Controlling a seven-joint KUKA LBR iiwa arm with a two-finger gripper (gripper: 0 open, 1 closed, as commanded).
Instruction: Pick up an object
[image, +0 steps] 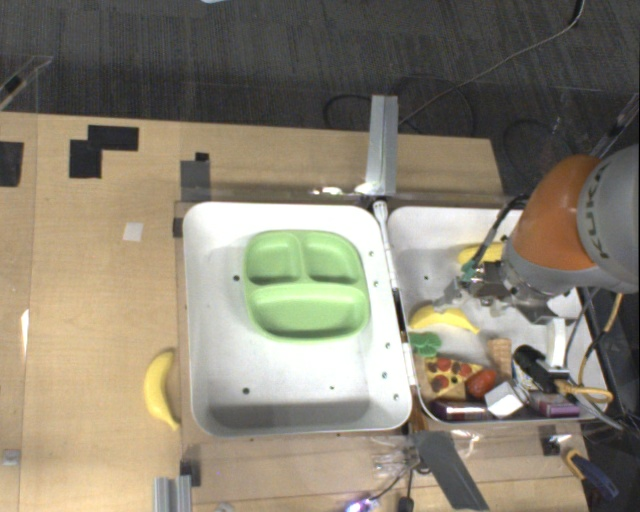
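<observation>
Reaching in from the right, the grey arm (590, 225) with its orange band hangs over the right bin (425, 240). The left bin (210, 330) holds 1 green divided plate (305, 282). The gripper (470, 290) is low in the right bin, and I cannot tell its state. Just beside it lies a yellow banana (445, 319); near the front wall are a pizza slice (447, 377) and a red piece (482, 382). Another banana (159, 388) lies on the bench, left of the bins.
</observation>
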